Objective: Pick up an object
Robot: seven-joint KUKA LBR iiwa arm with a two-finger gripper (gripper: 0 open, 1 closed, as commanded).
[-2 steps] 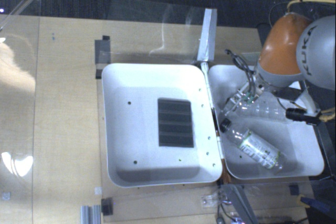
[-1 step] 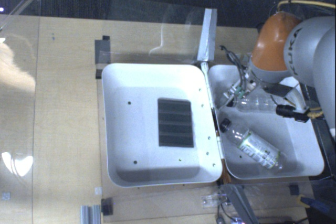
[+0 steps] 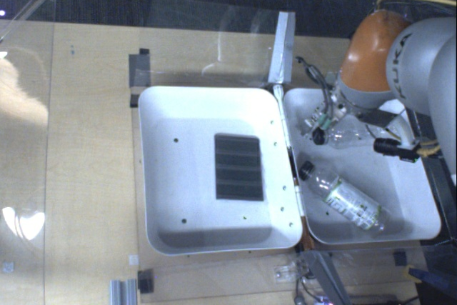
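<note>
Nothing had been picked up yet. The gripper (image 3: 323, 126) was held low in the right bin (image 3: 421, 221), but whether it was apart or together could not be told. A clear bottle (image 3: 344, 199) was seen just below it.

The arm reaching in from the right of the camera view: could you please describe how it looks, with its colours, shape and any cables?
The arm is rounded and smooth, its casing light grey, with a glossy orange band shaped like a dome above the wrist. Black cables curl out near the wrist, and a yellowish cable runs along the top of the arm. The gripper is small and dark, with metal parts.
</note>
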